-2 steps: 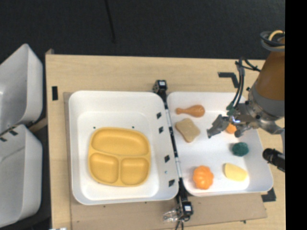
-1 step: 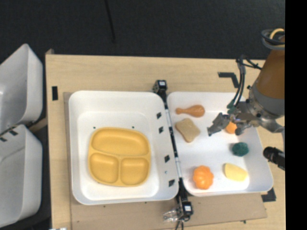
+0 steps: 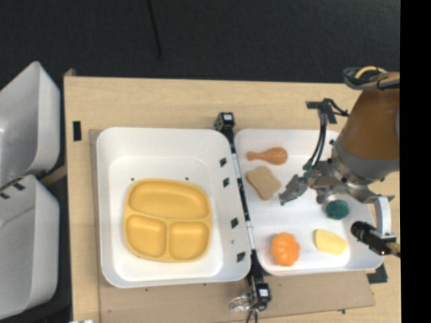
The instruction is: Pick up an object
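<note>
Objects for picking lie loose in the right bin (image 3: 269, 274), well apart from one another, which leaves room to close on any one of them. Largest, the left bin (image 3: 108, 180) holds only a yellow divided plate (image 3: 167, 219). On the right: a tan bread slice (image 3: 263, 182), a drumstick (image 3: 268, 155), a yellow lemon-like piece (image 3: 330, 241), an orange pumpkin (image 3: 285, 248), a small teal ball (image 3: 337, 209). The gripper (image 3: 293, 191) hovers between bread and ball — nothing in it; open or clenched, I cannot tell.

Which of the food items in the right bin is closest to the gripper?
The tan bread slice, just left of the gripper. The drumstick, orange pumpkin, yellow piece and teal item lie farther off.
</note>
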